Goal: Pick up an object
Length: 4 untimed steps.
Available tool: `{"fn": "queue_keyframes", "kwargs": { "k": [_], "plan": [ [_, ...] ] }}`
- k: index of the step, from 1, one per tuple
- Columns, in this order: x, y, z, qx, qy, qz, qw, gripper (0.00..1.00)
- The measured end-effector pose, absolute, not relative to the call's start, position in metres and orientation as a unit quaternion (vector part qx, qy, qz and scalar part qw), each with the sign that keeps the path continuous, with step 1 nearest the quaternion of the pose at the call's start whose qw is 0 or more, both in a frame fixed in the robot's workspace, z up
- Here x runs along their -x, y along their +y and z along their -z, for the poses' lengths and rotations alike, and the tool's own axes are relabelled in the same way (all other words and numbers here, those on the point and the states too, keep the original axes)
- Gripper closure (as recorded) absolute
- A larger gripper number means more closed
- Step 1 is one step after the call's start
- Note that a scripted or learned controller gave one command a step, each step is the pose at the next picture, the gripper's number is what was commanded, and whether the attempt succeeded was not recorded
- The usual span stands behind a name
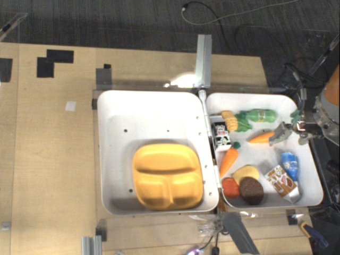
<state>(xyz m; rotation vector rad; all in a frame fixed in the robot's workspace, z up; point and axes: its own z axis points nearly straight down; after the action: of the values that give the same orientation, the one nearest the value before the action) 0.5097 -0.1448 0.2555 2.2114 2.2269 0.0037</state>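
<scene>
You see 2 shallow white bins side by side on a wooden bench, and every loose item that could be picked sits in the right bin (pixel 314 170). Nearest the gripper (pixel 291 130) lies a small orange carrot (pixel 261 138), its tip pointing left, close beside the gripper's lower finger but with no visible contact. The gripper reaches in from the right edge at the bin's upper right; whether it is parted or closed cannot be told from this angle, and nothing is visibly held in it. Above the small carrot lies a green bottle (pixel 258 116) on its side, with a yellow corn cob (pixel 230 121) touching its left end. Left of centre, a larger carrot (pixel 228 160) leans diagonally beside a small black-and-white box (pixel 220 135) at the bin's left wall. Along the bottom sit a red tomato (pixel 230 186), a yellow round piece (pixel 246 173) and a dark brown round piece (pixel 252 191), all touching. To their right lie a blue bottle (pixel 289 166) and a brown-and-white carton (pixel 281 181). The left bin (pixel 114 121) holds 1 yellow compartment tray (pixel 167 175).
</scene>
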Motion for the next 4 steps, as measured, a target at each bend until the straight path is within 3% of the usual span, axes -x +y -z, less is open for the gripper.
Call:
{"fn": "queue_keyframes", "kwargs": {
  "k": [1, 2, 3, 4],
  "plan": [
    [-0.512, -0.144, -0.267, -0.703, 0.711, -0.0028, 0.004, 1.00],
    [-0.547, -0.180, -0.250, -0.756, 0.654, -0.0013, 0.002, 1.00],
    [-0.611, -0.183, -0.251, -0.787, 0.617, -0.0011, 0.002, 1.00],
    [-0.670, -0.191, -0.179, -0.784, 0.621, -0.0007, 0.002, 1.00]
  ]
}}
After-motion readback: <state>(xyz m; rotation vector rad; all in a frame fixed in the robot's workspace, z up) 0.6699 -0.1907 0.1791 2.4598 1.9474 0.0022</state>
